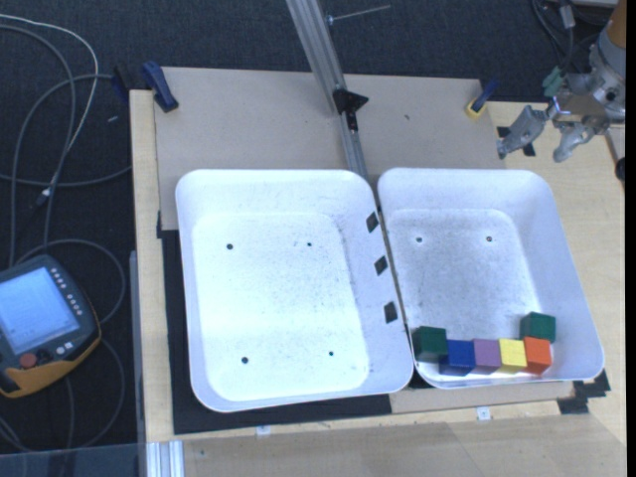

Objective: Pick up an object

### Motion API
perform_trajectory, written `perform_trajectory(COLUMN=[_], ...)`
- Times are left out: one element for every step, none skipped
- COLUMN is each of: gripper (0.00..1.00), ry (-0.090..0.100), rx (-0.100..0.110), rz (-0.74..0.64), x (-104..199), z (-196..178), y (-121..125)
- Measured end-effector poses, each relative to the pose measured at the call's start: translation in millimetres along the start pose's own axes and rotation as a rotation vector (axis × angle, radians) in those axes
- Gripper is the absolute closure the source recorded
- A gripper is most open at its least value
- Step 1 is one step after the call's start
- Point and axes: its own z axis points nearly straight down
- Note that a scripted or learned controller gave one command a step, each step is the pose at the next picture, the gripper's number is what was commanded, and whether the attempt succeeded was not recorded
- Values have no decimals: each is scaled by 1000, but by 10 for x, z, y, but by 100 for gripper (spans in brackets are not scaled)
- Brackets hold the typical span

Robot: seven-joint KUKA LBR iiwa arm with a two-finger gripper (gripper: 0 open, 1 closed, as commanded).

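Several small blocks lie in a row along the front edge of the right bin [556, 227]: a green block [430, 342], a blue block [460, 354], a purple block [487, 352], a yellow block [512, 353] and an orange block [538, 352]. A second dark green block [538, 326] sits just behind the orange one. My gripper [542, 137] hangs open above the bench past the right bin's far right corner, well away from the blocks, with nothing between its fingers.
The left bin [199, 207] lies beside the right one. A slanted metal rail [318, 48] runs down to the gap between the bins. Clamps sit at the bench's back edge: blue [159, 85] and yellow-blue [481, 99]. A teach pendant [40, 316] and cables lie left.
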Motion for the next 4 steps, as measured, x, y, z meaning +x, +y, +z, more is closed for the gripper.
perform_trajectory(gripper=[0, 0, 0, 0], ry=[1, 3, 3, 4], rx=[2, 10, 16, 13], rz=[-1, 1, 6, 3], x=[249, 389, -173, -250], z=[13, 326, 1556, 2079], y=[110, -61, -503, -583])
